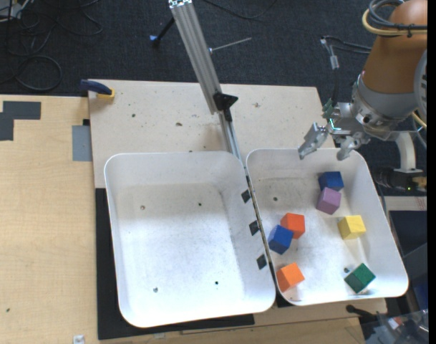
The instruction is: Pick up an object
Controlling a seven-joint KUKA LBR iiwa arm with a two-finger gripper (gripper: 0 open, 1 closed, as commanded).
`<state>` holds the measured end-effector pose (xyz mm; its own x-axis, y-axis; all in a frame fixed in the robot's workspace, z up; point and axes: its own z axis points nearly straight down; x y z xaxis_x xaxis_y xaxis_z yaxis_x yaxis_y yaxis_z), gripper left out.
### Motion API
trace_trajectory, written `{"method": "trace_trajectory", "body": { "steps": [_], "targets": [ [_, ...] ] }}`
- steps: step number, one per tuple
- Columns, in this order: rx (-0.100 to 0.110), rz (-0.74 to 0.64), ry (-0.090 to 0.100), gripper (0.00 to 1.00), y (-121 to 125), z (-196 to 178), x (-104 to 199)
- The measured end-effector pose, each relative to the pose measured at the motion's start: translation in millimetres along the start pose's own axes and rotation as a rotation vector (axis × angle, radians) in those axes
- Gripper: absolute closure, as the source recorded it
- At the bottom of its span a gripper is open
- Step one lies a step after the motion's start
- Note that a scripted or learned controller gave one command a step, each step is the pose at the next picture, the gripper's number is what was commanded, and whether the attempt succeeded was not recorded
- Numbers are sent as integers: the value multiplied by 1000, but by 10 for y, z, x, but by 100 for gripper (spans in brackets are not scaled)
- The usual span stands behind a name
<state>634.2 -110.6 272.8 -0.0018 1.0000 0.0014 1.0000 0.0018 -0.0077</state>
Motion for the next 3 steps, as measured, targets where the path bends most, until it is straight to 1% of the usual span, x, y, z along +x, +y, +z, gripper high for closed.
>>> {"method": "trace_trajectory", "body": {
  "steps": [1, 2, 3],
  "targets": [
    [-4, -1, -1, 0, 7, -25, -1],
    [0, 0, 0, 0, -67, 444, 37],
    [1, 2, 0, 0, -4, 1066, 49]
  ]
}}
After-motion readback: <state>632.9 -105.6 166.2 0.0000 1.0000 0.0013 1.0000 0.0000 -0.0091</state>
